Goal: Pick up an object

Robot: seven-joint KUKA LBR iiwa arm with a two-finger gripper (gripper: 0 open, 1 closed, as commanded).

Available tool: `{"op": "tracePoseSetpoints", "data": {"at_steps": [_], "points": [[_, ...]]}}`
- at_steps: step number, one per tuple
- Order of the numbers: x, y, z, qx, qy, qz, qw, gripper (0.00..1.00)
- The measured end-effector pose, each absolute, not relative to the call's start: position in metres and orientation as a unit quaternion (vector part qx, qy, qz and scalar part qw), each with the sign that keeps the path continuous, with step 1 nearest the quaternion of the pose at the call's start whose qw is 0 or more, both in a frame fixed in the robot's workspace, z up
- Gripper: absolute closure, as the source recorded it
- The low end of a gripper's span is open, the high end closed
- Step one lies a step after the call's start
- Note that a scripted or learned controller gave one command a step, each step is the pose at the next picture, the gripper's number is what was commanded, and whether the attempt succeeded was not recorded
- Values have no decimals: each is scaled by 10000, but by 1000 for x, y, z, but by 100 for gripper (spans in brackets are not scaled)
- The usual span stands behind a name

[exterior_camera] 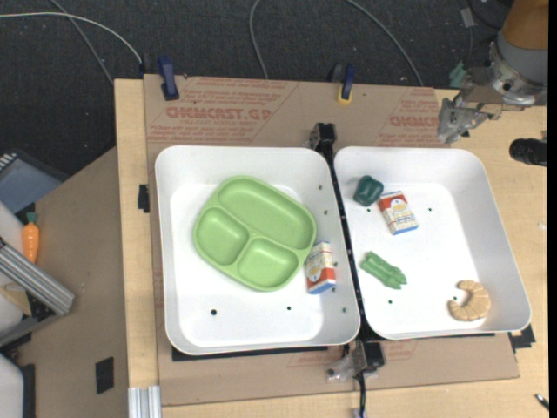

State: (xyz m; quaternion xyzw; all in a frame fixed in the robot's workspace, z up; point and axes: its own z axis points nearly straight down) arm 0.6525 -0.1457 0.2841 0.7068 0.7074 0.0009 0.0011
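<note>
The right bin [496, 225] holds a dark green pepper-like piece [368, 190], a small carton with a red and white label [398, 212], a green pickle-shaped piece [384, 270] and a tan croissant [470, 300]. In the left bin [174, 233] a green divided plate [253, 232] lies flat, and a second small carton [320, 268] leans by its right edge. My gripper [456, 120] hangs above the cardboard just beyond the right bin's far right corner, apart from every object, with nothing seen between its fingers.
Blue clamps [167, 77] [346, 82] pin the cardboard sheet at its far edge. A black clip [324, 136] sits where the bins meet at the back. Cables run over the dark floor behind. An orange carrot-like item [31, 240] lies at the far left.
</note>
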Motion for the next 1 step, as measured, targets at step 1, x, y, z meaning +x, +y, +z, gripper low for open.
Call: {"op": "tracePoseSetpoints", "data": {"at_steps": [1], "points": [[653, -145, 295, 7067, 7075, 11, 13, 100]]}}
